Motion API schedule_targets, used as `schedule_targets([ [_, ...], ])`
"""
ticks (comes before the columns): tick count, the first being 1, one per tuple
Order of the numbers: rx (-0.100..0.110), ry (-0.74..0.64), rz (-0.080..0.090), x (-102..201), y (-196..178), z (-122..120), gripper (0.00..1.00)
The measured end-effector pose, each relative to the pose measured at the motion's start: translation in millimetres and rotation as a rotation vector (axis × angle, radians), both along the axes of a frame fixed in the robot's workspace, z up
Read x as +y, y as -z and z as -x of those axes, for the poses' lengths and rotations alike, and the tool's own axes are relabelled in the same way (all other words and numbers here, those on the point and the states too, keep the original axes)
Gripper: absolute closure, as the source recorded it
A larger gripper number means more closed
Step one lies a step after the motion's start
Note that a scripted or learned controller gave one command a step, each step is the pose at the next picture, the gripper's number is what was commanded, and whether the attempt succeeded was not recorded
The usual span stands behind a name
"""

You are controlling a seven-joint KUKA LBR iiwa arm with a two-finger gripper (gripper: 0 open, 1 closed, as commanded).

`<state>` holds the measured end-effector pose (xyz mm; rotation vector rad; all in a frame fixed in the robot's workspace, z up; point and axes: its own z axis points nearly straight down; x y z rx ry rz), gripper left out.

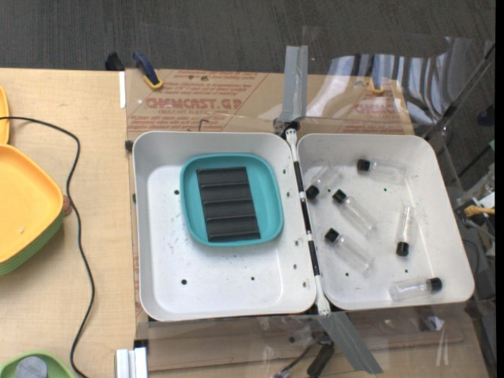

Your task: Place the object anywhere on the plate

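Robotics lab bench: wooden tabletop (63, 305), two white bins (157, 290) side by side on cardboard (205, 101), loose cable (83, 235), clear capped vials (354, 215), dark carpet floor (236, 14).

Red printing is running across the brown cardboard sheet (213, 101) lying behind the two bins. Largest line is reading roughly "CHEMCAST GP", last letters uncertain. Smaller red lines are sitting above and below it, too fine to make out. More red print is showing on the cardboard's right part (378, 107), behind a reflective clear panel, blurred past reading. No legible marks are appearing on the bins, teal plate, vials or yellow dishes.
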<state>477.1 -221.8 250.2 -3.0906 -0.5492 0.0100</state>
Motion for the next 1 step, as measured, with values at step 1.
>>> schedule_targets([
  [1,-0.001,0.105,0.003,-0.3,-115.3,-0.9,0.0],
])
